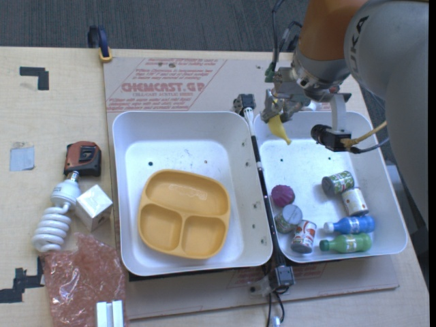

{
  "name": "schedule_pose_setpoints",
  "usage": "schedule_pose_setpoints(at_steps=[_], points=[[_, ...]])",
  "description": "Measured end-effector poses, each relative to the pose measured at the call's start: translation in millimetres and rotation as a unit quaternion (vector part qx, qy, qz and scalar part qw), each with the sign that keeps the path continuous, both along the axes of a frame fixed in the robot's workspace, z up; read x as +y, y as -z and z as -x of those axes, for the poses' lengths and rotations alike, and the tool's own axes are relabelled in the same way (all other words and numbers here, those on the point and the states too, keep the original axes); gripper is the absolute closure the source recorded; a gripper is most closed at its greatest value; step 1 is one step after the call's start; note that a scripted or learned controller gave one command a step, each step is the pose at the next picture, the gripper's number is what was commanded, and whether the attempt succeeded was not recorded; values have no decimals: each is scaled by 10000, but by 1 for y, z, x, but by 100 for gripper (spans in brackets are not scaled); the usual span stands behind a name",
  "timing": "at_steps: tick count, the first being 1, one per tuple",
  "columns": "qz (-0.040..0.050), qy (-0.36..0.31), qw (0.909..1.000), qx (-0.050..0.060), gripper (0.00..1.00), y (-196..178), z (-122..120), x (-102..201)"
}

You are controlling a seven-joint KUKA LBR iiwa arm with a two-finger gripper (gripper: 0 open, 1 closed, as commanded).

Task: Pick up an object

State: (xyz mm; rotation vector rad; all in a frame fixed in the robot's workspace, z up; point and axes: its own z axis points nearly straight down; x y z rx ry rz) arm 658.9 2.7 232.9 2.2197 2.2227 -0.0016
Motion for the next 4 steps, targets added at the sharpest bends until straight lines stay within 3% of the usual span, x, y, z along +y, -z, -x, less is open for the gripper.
schedule_pose_setpoints(at_steps=[3, 4], points=[[21, -26, 10000, -11, 100, -29, -1, -1], [1, 2, 10000, 3, 100, 1, 0, 60]])
